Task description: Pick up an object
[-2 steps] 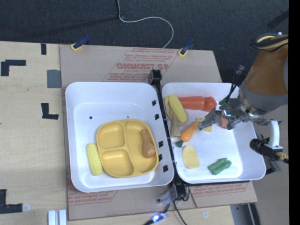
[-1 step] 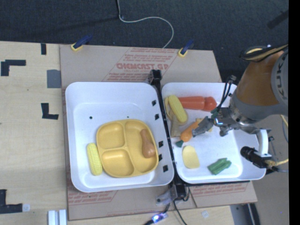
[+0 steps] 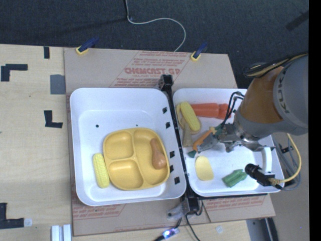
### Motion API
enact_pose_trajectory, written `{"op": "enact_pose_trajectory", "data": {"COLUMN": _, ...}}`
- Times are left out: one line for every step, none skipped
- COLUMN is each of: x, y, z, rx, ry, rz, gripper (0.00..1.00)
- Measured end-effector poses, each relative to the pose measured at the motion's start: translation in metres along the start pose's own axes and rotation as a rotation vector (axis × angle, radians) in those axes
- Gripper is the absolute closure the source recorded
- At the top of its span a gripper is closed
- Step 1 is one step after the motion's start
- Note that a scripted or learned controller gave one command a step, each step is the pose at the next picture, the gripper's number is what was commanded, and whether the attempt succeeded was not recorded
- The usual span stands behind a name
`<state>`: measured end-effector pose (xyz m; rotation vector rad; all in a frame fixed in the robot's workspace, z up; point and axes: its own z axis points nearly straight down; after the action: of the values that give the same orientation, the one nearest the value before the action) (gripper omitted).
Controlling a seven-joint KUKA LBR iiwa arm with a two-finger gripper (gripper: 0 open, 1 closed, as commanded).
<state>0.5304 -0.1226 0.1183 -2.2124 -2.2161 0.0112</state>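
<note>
In the right bin (image 3: 220, 189), the gripper (image 3: 206, 139) sits low beside a small orange piece (image 3: 200, 138) that lies between the corn cob (image 3: 189, 115) and the pale yellow piece (image 3: 203, 168); you cannot tell from this view whether it is released or clenched, and nothing is visibly held. Treat that orange piece as the likely target, centre the gripper over its narrow width, and keep clear of the corn cob just beside it. Lift straight up, so the green piece (image 3: 233, 177) and the bin wall are not disturbed.
</note>
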Motion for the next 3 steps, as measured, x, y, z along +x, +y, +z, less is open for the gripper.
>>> {"op": "enact_pose_trajectory", "data": {"x": 0.001, "y": 0.002, "z": 0.034, "rx": -0.007, "ry": 0.003, "rz": 0.000, "gripper": 0.00}}
{"op": "enact_pose_trajectory", "data": {"x": 0.003, "y": 0.002, "z": 0.025, "rx": -0.004, "ry": 0.007, "rz": -0.004, "gripper": 1.00}}
{"op": "enact_pose_trajectory", "data": {"x": -0.006, "y": -0.003, "z": -0.025, "rx": -0.010, "ry": -0.002, "rz": 0.002, "gripper": 1.00}}
